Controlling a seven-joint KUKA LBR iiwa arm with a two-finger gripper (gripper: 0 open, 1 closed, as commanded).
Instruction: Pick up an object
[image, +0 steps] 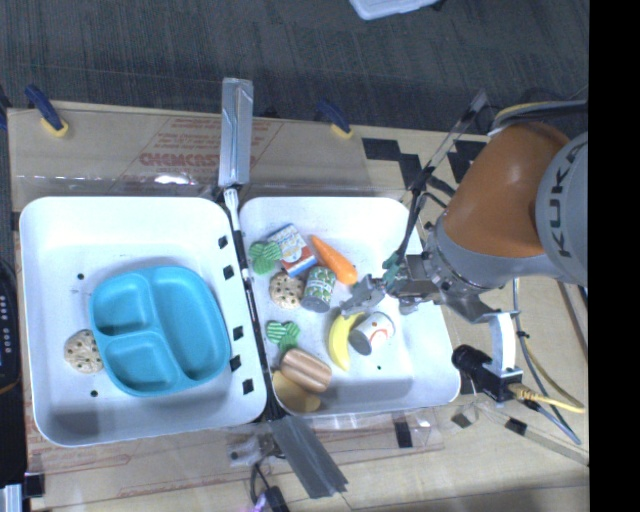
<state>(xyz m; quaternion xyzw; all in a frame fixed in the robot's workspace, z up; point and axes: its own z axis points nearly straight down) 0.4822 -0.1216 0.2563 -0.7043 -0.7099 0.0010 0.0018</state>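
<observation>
Dark grey carpet (150, 45) at far side; wooden bench (120, 140) w/ blue clamps (48, 110) (far edge).
</observation>
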